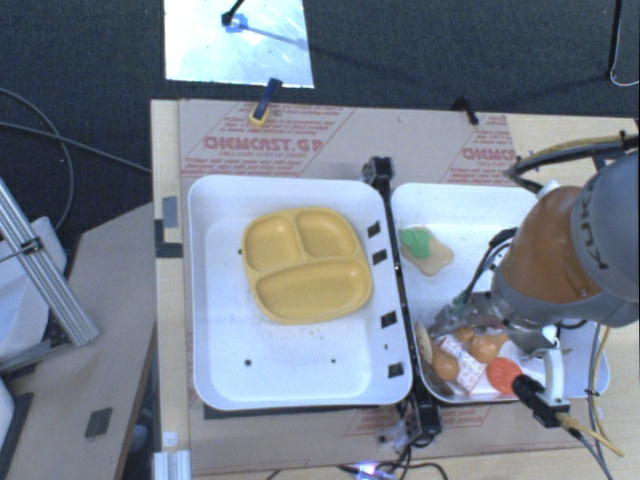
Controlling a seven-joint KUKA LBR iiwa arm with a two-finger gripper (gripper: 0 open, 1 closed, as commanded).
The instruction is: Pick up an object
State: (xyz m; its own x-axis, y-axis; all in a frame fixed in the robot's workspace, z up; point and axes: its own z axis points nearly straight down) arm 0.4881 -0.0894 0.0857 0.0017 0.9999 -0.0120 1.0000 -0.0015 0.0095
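Dark carpet surrounds the bench; small orange-and-tan food-like objects (470,353) crowd the right white bin's (470,208) near-left corner beneath the gripper (455,320); its opening is unreadable; descend squarely onto one piece.

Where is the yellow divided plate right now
The yellow divided plate lies in the left white bin, near its middle and toward the far side, left of the black divider between the bins.
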